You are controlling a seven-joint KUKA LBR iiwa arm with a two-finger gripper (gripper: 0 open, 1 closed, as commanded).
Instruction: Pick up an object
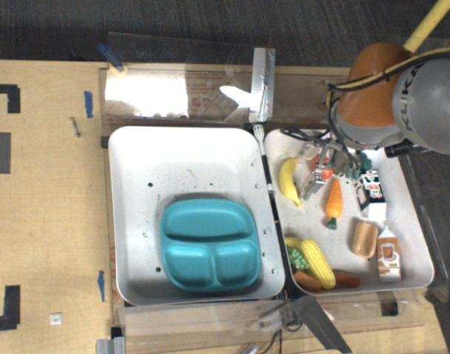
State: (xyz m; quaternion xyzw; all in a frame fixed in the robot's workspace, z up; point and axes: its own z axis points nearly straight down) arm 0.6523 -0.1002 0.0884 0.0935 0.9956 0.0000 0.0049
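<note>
Teal tray (209, 243) in left bin (136, 153), corn (318, 262) right

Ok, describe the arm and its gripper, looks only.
The arm is rounded grey metal with dark lettering on its side and an orange band above the wrist. Black cables loop round the wrist. The gripper is a small metallic cluster with red and teal bits.
</note>
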